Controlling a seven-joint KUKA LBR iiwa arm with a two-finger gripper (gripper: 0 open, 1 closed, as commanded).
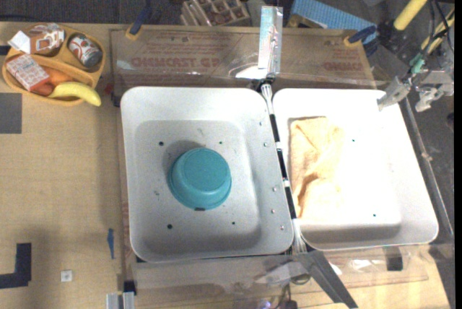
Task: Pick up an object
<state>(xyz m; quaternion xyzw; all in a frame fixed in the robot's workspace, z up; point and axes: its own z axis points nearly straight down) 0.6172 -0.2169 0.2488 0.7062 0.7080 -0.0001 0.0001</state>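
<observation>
gripper (393,92) sits at the right edge of the frame, just past the upper right corner of the right bin (404,228), small and blurred, so whether it is parted or closed cannot be told; nothing shows in its grasp. nearest candidate is the yellow cloth (312,156), crumpled along the right bin's left wall, down and to the left of the gripper, its long axis running top to bottom of the frame. farther left, mid left bin (144,120), a teal bowl (201,177) lies upside down. the cloth looks the shorter reach.
</observation>
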